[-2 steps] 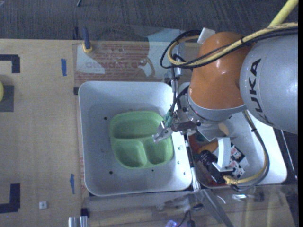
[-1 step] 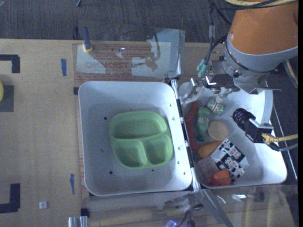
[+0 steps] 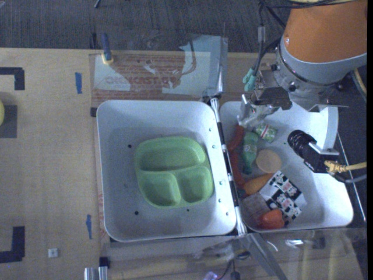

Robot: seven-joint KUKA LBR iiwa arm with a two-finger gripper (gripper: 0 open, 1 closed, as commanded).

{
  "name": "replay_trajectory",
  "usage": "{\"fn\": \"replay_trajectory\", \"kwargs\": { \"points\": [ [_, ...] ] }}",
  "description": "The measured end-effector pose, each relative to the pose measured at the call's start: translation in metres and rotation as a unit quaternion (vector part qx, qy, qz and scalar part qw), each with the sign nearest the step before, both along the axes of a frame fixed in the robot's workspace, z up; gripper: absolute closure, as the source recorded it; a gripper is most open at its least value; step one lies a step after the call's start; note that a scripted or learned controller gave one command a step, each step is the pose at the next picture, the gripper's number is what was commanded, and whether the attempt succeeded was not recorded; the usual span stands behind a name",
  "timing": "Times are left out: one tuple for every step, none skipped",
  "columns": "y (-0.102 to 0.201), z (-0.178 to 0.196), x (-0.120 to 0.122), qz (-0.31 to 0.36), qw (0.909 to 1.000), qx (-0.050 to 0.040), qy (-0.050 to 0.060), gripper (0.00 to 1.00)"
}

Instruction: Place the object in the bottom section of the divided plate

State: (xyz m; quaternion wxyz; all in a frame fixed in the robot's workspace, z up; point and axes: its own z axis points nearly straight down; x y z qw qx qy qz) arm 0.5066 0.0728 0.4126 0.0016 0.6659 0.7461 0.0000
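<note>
- On the bench (image 3: 52,156), the left bin (image 3: 116,121) is seen to carry the green divided plate (image 3: 173,171), lying flat near the middle with nothing in its sections.
- The bottom section of the plate is judged to be the goal, so a release should be made low and squarely over it, clear of the ridges.
- In the right bin (image 3: 335,206), a heap of small things is crowded against the left wall: a red pepper (image 3: 235,144), a green can (image 3: 250,153), a tan disc (image 3: 268,160), an orange piece (image 3: 256,184), a patterned card (image 3: 284,193).
- The gripper (image 3: 252,116) is poised over the top of that heap; whether its fingers are apart or together cannot be told, and nothing is seen between them.
- One thing should be singled out, preferably at the heap's edge.
</note>
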Motion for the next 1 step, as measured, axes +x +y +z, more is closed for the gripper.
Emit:
{"fn": "replay_trajectory", "kwargs": {
  "points": [
    [0.0653, -0.1251, -0.0202, -0.037, 0.9993, 0.0009, 0.002, 1.0]
  ]
}}
